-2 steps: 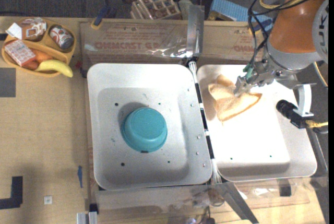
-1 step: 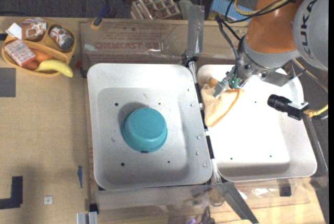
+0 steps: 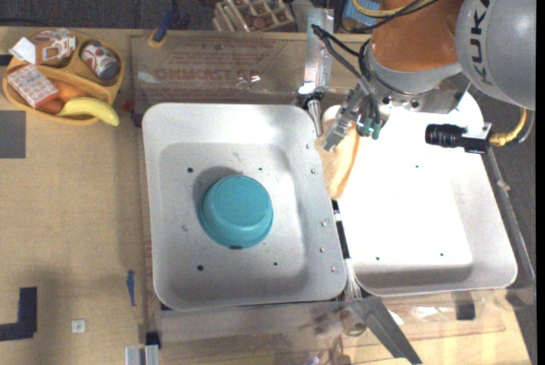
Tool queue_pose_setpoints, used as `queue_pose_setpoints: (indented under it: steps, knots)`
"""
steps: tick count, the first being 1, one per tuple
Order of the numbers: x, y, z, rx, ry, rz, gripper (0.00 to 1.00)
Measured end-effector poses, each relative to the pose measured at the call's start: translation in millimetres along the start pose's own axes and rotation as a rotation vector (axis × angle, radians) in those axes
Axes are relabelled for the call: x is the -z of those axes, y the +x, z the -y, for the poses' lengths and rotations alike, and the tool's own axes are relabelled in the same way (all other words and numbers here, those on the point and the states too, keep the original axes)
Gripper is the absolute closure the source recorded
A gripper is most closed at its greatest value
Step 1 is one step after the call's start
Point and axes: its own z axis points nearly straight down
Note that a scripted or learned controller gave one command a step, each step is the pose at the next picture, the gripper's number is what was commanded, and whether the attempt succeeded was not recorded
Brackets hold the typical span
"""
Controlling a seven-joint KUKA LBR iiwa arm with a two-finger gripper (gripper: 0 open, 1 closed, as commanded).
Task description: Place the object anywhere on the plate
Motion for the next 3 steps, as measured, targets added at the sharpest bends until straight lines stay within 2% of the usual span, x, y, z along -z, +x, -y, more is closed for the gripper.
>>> queue_pose_setpoints:
  steps: [1, 2, 3]
  knots:
    - [-9, 15, -51, 0.398, -0.002, 0.000, 1.00]
    - [-6, 24, -102, 0.523, -0.003, 0.000, 1.00]
    - [-5, 24, -102, 0.523, -0.004, 0.001, 0.00]
